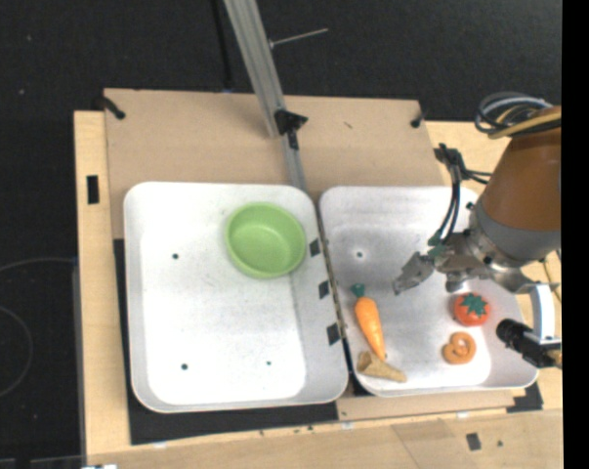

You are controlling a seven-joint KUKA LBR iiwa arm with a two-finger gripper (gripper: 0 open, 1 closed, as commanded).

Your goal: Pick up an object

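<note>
Nearest the camera, along the front edge of my right bin (392, 208), lies a small tan scrap (381, 366), touching the tip end of a carrot (370, 326) that points back toward the middle of the bin. Just right of those, near the front right corner, sits a small orange pretzel-shaped piece (459, 348), and just behind it a red tomato with a green top (471, 308). A tiny green bit (357, 289) lies beside the carrot's upper end.

My gripper (411, 276) hangs over the middle of this bin, reaching in from the right, pointing left and down toward the bare white floor between the carrot and the tomato. It touches none of the 4 toys, and nothing sits between its tips. Whether my tool is spread or pressed together, I cannot tell from this angle.

The left bin (167, 360) holds 1 green bowl (266, 240), upright, near its back right corner, close to the divide between the 2 bins.

Farther back, a grey metal post (260, 57) slants up from behind the bins over the brown board (196, 135).
</note>
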